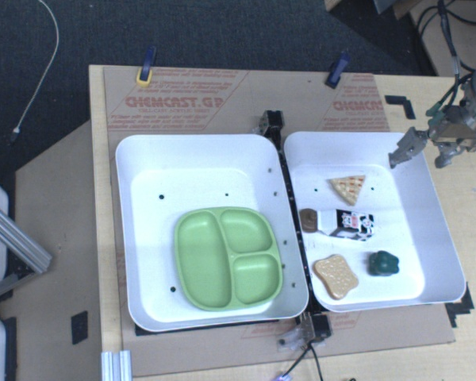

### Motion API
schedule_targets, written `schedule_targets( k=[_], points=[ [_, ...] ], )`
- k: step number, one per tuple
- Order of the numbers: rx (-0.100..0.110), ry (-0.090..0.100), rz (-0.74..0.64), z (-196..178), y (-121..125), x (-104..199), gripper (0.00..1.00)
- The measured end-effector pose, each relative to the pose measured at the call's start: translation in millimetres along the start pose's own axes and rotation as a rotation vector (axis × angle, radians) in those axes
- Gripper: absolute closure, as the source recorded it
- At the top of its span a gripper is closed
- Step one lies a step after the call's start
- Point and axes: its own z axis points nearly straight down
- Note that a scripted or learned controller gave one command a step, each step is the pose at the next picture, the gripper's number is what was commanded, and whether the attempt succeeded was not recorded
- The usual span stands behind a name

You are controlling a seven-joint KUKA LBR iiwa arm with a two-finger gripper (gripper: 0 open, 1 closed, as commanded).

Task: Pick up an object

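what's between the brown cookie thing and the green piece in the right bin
The black-and-white carton lies between the brown cookie and the green piece in the right bin, seen in the camera view.

A green divided plate (pixel 227 257) lies in the left white bin (pixel 143 165); a white cable (pixel 44 62) trails at ten o'clock. Blue clamps (pixel 338 68) grip the board's (pixel 246 94) twelve o'clock edge.
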Motion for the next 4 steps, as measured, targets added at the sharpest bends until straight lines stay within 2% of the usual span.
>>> schedule_targets(
  k=[1,4],
  points=[
    [-0.006,-0.001,-0.001,-3,1,0,0.0],
    [0.001,0.002,-0.002,161,-2,18,0.0]
  ],
)
